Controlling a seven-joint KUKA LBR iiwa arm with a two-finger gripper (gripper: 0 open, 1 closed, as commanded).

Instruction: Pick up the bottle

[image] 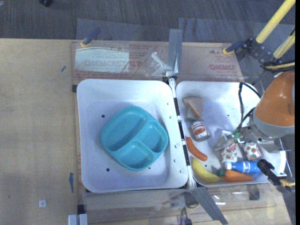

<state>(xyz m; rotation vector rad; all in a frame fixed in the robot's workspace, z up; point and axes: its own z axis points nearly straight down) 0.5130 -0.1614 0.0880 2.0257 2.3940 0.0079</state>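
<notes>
the blue bottle (pixel 244 167) is seen lying at the right bin's (pixel 220 89) near edge, just beside a carrot (pixel 237 176) and banana (pixel 205 172), while the gripper (pixel 234 138), possibly empty, is poised behind it, its opening not discernible.

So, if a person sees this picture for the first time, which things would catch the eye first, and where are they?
The turquoise divided plate stands out most, lying alone in the left bin. Next comes the arm's orange band at the right edge, above the right bin. That bin's near corner holds bright clutter: a blue bottle lying on its side, a carrot touching it, and a banana.
</notes>
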